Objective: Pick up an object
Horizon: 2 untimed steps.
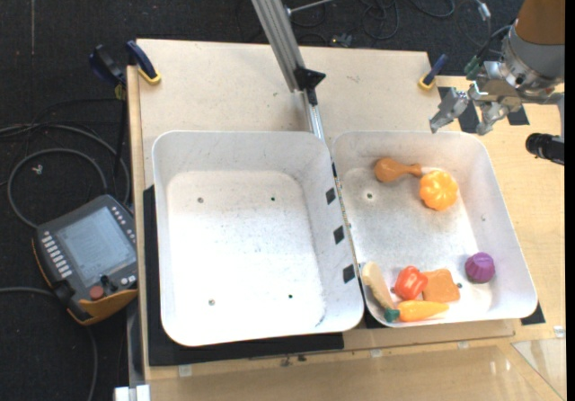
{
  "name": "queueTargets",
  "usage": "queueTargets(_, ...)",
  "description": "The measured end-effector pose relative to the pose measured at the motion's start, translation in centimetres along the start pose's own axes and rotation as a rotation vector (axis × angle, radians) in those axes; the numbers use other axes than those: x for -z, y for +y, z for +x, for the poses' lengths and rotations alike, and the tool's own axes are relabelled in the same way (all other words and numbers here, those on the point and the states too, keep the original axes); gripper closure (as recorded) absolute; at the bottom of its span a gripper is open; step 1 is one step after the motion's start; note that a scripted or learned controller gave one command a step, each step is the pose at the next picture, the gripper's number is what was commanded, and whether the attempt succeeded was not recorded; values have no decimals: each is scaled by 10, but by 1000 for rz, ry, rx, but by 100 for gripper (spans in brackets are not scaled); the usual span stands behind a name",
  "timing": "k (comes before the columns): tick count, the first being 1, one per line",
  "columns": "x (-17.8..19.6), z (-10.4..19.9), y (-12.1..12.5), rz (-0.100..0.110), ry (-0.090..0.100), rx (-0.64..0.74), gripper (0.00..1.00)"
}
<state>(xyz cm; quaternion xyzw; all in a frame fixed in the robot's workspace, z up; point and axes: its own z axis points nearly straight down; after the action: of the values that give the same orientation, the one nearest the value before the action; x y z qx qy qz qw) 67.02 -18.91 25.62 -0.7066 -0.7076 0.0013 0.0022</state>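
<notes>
Two shallow white plastic bins sit side by side on the pale wooden bench [225,84]. The right bin [503,210] carries all the small toy food pieces. A tan pear-shaped gourd [393,171] lies near the bin's far side, touching or just beside a yellow-orange bell pepper [438,191]. A round purple piece [480,267] rests near the right wall. In the near corner cluster a red pepper [410,282], a flat orange block [441,286], an orange carrot [420,310] and a pale cream strip [375,282], packed close together. The left bin [171,165] lies beside it. The grey gripper [460,113] hangs above the right bin's far right corner, its fingers spread apart with nothing between them, well apart from the food pieces. A handheld pendant with a grey screen [88,255] rests on the dark floor to the left of the bench.
</notes>
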Motion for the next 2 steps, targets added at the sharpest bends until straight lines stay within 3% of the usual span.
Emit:
queueTargets(1, 3, 0, 0, -3, -2, 2, 0)
queueTargets(2, -62, 2, -2, 1, 0, -1, 0)
